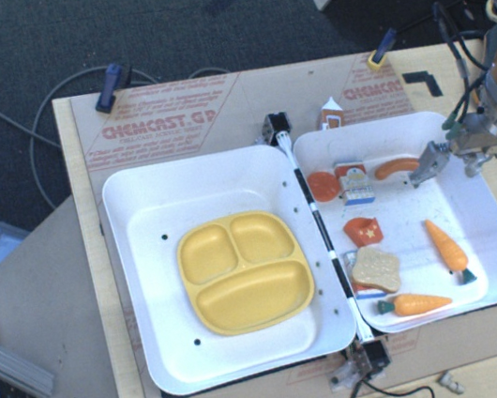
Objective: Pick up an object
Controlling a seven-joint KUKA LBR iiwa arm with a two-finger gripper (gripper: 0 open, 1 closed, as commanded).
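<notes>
The worktop (213,104) carries two shallow white bins side by side; the left bin (135,204) holds a yellow divided plate (244,271) lying flat near its middle, its three compartments facing up; the right bin (482,228) holds the small things.

In the right bin, near the far left corner, a round red slice (324,186) lies just beside a small blue and white carton (355,183); a sausage (396,167) lies along the far edge, a little right of the carton; a red piece with a yellow mark (364,231) sits below the carton, towards the bin's left edge; a slice of bread (376,270) lies near the left edge, close to the near corner; one carrot (416,304) lies along the near edge, just beside the bread, and a second carrot (448,249) lies slantwise nearer the right edge, well apart from the first.

The arm reaches in over the bin's far right corner; the claw (426,167) hangs just right of the sausage, near its end, and whether it touches the sausage cannot be told; nothing shows between its tips, and whether it stands open or closed cannot be told from this slant.

A blue clamp (110,87) grips the worktop's far left edge; another clamp (382,48) sits on the far edge towards the right.
</notes>
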